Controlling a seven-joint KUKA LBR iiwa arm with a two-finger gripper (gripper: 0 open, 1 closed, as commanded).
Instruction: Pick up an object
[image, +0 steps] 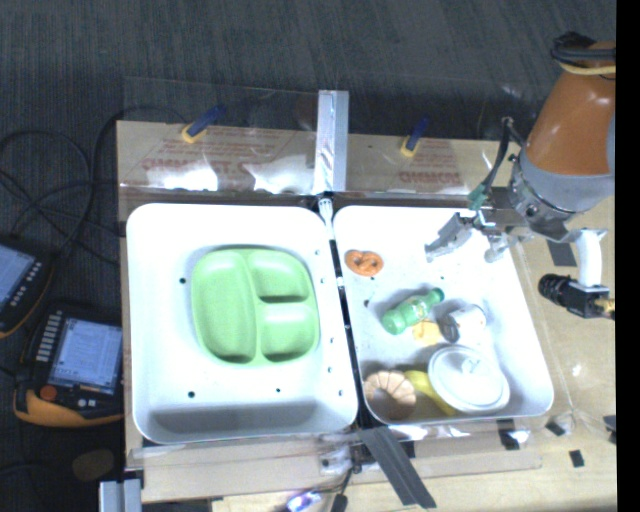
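My gripper hangs over the back right part of the right bin, fingers spread open with nothing between them. Below it in that bin lie a green bottle, an orange pretzel-like piece, a small grey-white cup, a white lidded bowl, a yellow item and a tan bread-like toy. The gripper is above and right of the green bottle, apart from all objects.
The left bin holds a green sectioned tray. A metal divider post stands at the back between the bins. Tablets and cables lie off the bench at the left.
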